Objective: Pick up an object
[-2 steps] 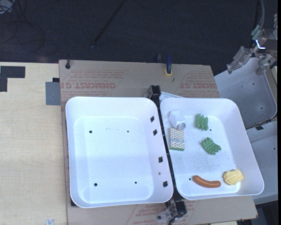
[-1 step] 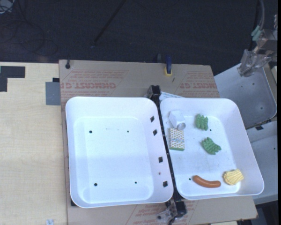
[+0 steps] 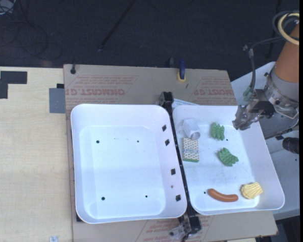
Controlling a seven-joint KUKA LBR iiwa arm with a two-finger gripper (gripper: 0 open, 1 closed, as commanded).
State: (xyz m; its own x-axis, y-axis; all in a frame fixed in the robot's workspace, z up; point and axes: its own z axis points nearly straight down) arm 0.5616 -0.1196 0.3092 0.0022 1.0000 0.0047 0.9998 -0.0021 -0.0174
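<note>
The right bin (image 3: 265, 150) holds several small objects: a white cup on its side (image 3: 191, 128), a small patterned box (image 3: 190, 149), two green bumpy pieces (image 3: 217, 131) (image 3: 226, 157), an orange sausage (image 3: 222, 196) and a yellow ridged piece (image 3: 251, 190). My gripper (image 3: 242, 123) hangs over the bin's upper right edge, to the right of the upper green piece, with nothing seen between its fingers. It sits apart from every object.
The left bin (image 3: 78, 150) lies beside the right one, joined by a black divider with clips (image 3: 172, 150). Both stand on a cardboard sheet (image 3: 116, 87) over a wooden bench. Cables trail from the arm at the right.
</note>
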